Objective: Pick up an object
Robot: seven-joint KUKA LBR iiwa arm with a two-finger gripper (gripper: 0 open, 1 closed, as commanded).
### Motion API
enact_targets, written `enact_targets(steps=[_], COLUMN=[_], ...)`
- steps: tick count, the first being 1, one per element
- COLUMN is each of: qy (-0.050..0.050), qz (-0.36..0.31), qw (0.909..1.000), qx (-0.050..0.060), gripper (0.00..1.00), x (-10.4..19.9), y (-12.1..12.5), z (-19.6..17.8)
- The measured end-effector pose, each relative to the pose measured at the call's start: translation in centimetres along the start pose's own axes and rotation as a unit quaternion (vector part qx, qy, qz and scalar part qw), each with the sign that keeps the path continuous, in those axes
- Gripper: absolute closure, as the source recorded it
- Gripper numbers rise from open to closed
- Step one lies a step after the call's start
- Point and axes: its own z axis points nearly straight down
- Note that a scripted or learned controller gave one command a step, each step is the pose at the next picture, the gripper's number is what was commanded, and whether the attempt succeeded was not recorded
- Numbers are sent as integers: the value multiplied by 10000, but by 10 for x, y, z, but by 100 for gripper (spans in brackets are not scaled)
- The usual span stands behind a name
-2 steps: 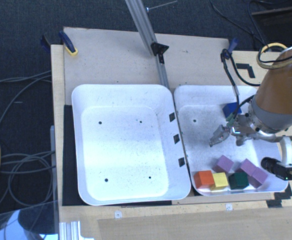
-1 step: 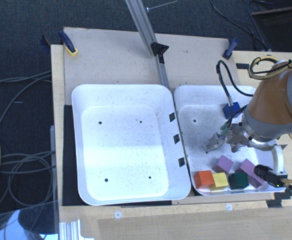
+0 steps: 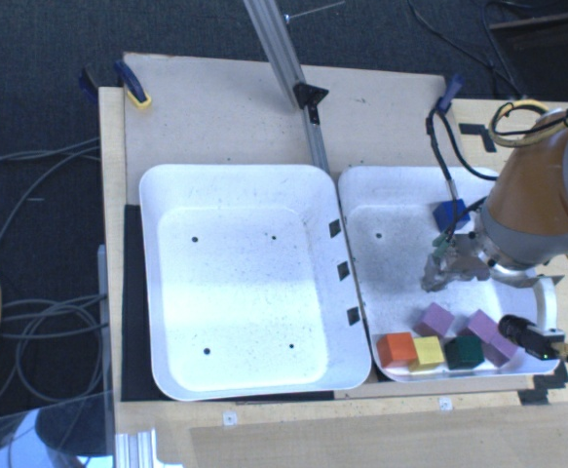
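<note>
Grey gripper [image 3: 443,269] hangs above the right bin [image 3: 381,261] (finger state unclear), blocks [image 3: 437,337] clustered near it.

My arm [image 3: 542,198]: reaches in from the right over the right bin [image 3: 386,217].
My gripper [image 3: 446,269]: above the right bin's floor, just above the blocks.
Blocks: orange block [image 3: 397,348], yellow block [image 3: 428,352], green block [image 3: 465,351], two purple blocks [image 3: 437,318] [image 3: 490,335], clustered at the near edge.
Left bin [image 3: 235,281]: beside the right one.

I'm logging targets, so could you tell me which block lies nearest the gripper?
The smaller purple block, just below the gripper; the others sit further toward the bin's near edge.
</note>
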Motion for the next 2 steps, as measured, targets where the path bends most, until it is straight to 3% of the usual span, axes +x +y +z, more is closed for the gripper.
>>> enact_targets(steps=[1,2], qy=[-14,-11], qz=[0,-3], qw=[10000,10000], qx=[-30,-22], gripper=[100,100], x=[-4,-4], y=[-2,0], z=[-62,-102])
